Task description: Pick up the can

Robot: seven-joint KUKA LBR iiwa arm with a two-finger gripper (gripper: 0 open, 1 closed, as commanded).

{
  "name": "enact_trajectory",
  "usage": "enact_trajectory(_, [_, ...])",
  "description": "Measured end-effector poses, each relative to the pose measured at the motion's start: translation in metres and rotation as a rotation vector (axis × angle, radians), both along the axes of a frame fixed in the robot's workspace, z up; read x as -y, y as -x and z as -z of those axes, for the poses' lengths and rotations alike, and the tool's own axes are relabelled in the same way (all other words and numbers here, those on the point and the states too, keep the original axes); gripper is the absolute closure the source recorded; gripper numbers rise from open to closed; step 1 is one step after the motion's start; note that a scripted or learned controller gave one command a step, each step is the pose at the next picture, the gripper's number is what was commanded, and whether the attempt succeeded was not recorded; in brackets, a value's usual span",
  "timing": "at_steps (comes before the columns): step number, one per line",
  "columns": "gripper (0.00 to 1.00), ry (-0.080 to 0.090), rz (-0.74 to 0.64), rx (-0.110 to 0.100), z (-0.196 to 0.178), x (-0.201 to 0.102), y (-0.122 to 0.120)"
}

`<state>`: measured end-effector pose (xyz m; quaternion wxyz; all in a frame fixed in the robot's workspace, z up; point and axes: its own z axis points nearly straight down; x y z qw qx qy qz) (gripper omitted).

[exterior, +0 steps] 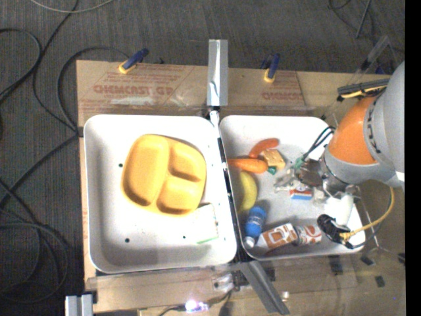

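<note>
A small blue can (254, 220) lies on its side near the front left of the right bin (276, 125), just below a yellow fruit (247, 189). My gripper (294, 178) hangs low over the middle of that bin, up and to the right of the can and apart from it. A small red, white and blue item (301, 193) lies right under the gripper. The grey wrist (339, 176) and orange band (354, 140) reach in from the right.
Beside the can lies an orange and white carton (288, 236) along the front wall. A carrot (248, 165), a sausage (264, 145) and a tan block (274, 158) sit near the gripper. The left bin (105, 242) holds a yellow divided plate (164, 174).
</note>
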<state>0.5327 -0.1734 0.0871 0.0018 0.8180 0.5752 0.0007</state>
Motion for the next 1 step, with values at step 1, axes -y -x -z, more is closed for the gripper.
enact_trajectory(1, [0.00,0.002,0.158,0.009,-0.0009,0.0068,0.0439])
